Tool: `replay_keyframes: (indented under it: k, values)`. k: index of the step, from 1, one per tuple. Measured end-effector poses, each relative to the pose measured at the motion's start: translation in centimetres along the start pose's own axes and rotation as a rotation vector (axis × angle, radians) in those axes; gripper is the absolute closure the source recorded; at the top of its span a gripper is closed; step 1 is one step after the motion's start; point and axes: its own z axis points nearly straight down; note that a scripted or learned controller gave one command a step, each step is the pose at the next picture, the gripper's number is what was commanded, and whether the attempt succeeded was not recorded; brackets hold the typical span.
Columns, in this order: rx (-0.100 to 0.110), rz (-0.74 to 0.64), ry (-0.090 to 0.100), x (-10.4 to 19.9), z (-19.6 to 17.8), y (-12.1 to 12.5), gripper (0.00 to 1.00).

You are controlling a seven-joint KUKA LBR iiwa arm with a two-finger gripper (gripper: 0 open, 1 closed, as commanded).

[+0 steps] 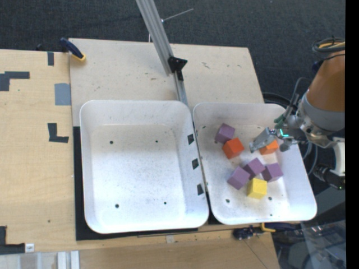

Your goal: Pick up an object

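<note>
Several small blocks lie in the right bin [291, 206]. Two are orange, one is yellow and several are purple. My gripper [271, 143] reaches in from the right, low over the bin's right side. A small orange block [271, 147] sits between its grey fingers [258, 141], which are closed on it. A second orange block [233, 147] lies to the left with a purple block [225, 132] touching it. Below the gripper are purple blocks [255, 166] [273, 171] [239, 178] and the yellow block [257, 188].
The left bin [90, 122] stands beside the right one, and their rims meet at the middle. A slanted metal rail [157, 27] runs down to the bins' far edge. Cables hang at the right by the arm [328, 91].
</note>
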Motion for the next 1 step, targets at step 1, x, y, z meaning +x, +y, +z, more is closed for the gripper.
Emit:
replay_keyframes:
  k: [1]
  values:
    - [-0.004,-0.001,-0.001,0.00,-0.19,0.08,0.00]
